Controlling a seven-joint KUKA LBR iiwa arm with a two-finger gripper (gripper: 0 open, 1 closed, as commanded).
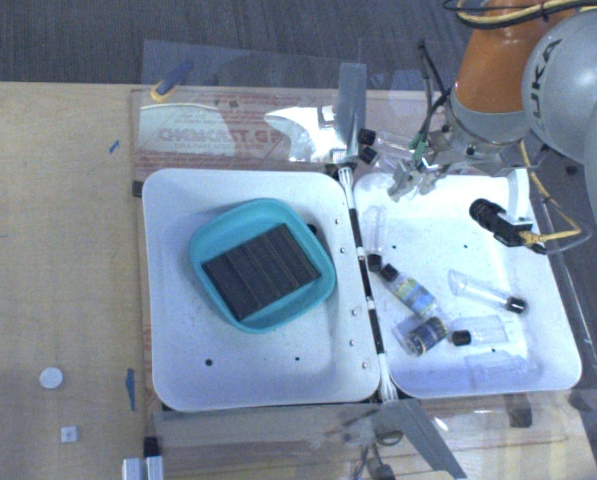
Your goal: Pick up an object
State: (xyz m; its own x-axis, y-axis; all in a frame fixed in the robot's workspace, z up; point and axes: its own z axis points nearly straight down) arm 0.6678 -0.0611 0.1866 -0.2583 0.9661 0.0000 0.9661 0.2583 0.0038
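So the arm comes in from the upper right, orange band up top, wrist angled down-left, with the gripper [410, 180] hovering over the back edge of the right bin [553, 353]. Can't tell how the jaws stand, too much clutter. Nothing's between them. That bin holds clear plastic tubes [486, 290] and a small bottle [408, 290]. The left bin [168, 358] has a glossy teal dish [263, 264] with a dark ribbed slab inside.

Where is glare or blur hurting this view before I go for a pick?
Camera view: glare washes over the clear plastic sheet behind the bins; the tool looks soft and smeared; the transparent tubes in the right bin nearly vanish against the white; the teal tray in the left bin reads sharp.
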